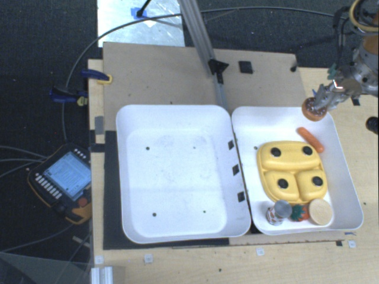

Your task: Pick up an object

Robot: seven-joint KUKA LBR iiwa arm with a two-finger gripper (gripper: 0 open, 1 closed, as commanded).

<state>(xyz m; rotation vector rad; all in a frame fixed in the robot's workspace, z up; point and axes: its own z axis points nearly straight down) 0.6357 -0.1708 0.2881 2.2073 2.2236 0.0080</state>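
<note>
So the gripper (pixel 324 97) sits up over the far right corner of the right bin (pixel 349 176), hanging off the arm (pixel 362 70) that comes in from the right. There's a small round brown thing (pixel 314 109), kinda like a doughnut or a little cookie, right at the fingertips, and it looks pinched between them, lifted over the bin's far rim. So the fingers are closed narrow around that brown piece, as far as the view lets anyone judge.

Rest of the right bin: a big yellow moulded tray (pixel 292 169) with dark dots sits in the middle. An orange carrot-looking stick (pixel 310 139) lies just beyond it, on the far right side, close below the gripper. Along the near edge there's a small cluster: a grey and silver bit (pixel 278 210), something green and red (pixel 300 213) beside it, and a pale tan disc (pixel 320 212) on the right end, all touching or nearly so.

The left bin (pixel 133 158) is next door, sharing the middle edge. Off the bench to the left, a handheld pendant (pixel 64 179) with a lit blue screen lies on the dark floor.
</note>
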